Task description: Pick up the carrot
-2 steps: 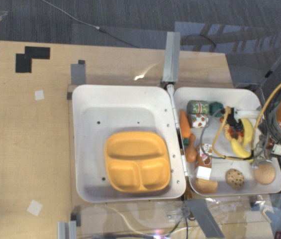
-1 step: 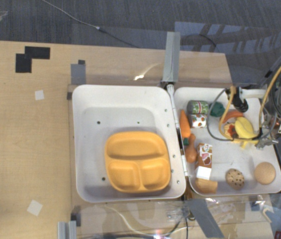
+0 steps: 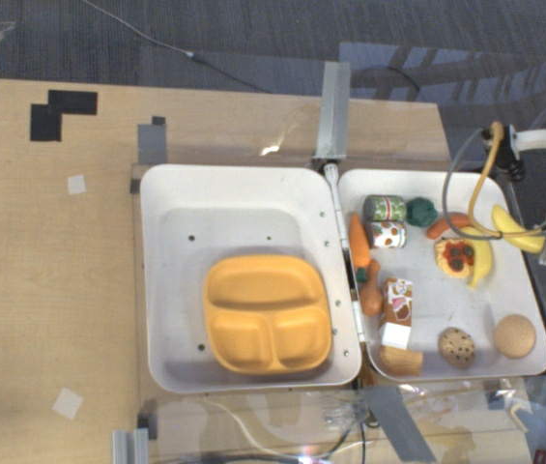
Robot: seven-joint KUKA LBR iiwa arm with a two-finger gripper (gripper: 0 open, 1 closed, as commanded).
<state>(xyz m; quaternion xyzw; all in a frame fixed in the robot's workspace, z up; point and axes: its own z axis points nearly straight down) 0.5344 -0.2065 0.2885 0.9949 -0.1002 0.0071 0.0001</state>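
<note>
Looks like robot lab, not home. Wood bench [image 3: 50,288] with two white bins [image 3: 157,259] fixed side by side, tape marks [image 3: 60,112], metal bar [image 3: 332,114], loose cables [image 3: 466,177], clear plastic wall, grey carpet floor. Toy food [image 3: 461,257] in right bin.

tray [image 3: 268,325] in L bin [image 3: 171,211], carrot [image 3: 358,241] R bin [image 3: 533,341]

No text, brand or number can be read anywhere; the two small cans [image 3: 386,220] and the little carton [image 3: 398,307] in the right bin [image 3: 533,351] carry printed labels, but their lettering is too small to make out.
</note>
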